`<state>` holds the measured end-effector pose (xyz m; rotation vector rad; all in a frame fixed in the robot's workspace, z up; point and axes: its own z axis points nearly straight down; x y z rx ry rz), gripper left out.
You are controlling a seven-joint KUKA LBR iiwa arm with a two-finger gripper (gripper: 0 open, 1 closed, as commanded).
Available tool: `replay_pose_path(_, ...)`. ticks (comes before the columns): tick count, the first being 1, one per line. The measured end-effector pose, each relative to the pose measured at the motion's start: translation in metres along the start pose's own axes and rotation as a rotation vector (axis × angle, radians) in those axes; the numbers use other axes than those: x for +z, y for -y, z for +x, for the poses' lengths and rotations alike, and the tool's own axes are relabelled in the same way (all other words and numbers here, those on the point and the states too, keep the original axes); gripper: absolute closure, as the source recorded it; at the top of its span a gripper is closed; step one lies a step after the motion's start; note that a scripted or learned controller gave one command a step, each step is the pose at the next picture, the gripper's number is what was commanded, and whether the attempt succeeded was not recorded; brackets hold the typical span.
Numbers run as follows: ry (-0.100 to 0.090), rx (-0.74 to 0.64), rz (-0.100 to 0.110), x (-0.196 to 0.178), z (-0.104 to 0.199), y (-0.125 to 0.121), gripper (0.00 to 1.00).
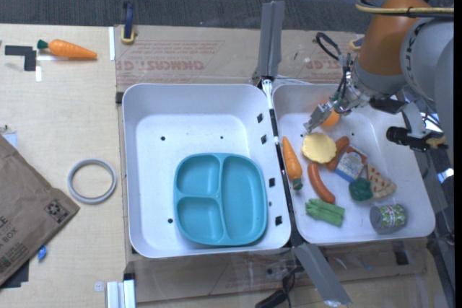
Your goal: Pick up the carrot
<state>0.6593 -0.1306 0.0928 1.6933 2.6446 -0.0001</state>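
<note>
From the camera view above, I hang over the far part of the right bin (426,216), my jaws (323,117) low near its back-left corner, and I cannot tell whether they stand apart or together; something small and orange sits just beside them, too blurred for me to name. The carrot (291,159) I am after lies in this same bin, stretched along the left wall, its green end toward the near side, touching or almost touching the wall that divides it from the left bin (144,155). I judge I am at the approach step, not yet the grasp: nothing shows between my jaws. The next move calls for a short shift toward the near left and a descent with my jaws set across the carrot's narrow width. Room is tight: the wall crowds one side, and a yellow round piece (319,147) and a sausage (322,183) lie just beside the other, so one jaw must slip into a thin gap. The green beans (325,211) lie near the carrot's green end. The blue divided plate (220,198) in the left bin is well apart, and another carrot (66,49) rests on the tabletop (50,119) far left, out of my way.
</note>
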Motion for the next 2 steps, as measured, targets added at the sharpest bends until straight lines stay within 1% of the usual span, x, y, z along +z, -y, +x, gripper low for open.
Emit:
replay_pose_path(1,0.002,0.003,-0.003,-0.01,-0.001,0.0,1.0)
replay_pose_path(2,0.001,-0.138,-0.001,-0.1,0.074,-0.035,1.0)
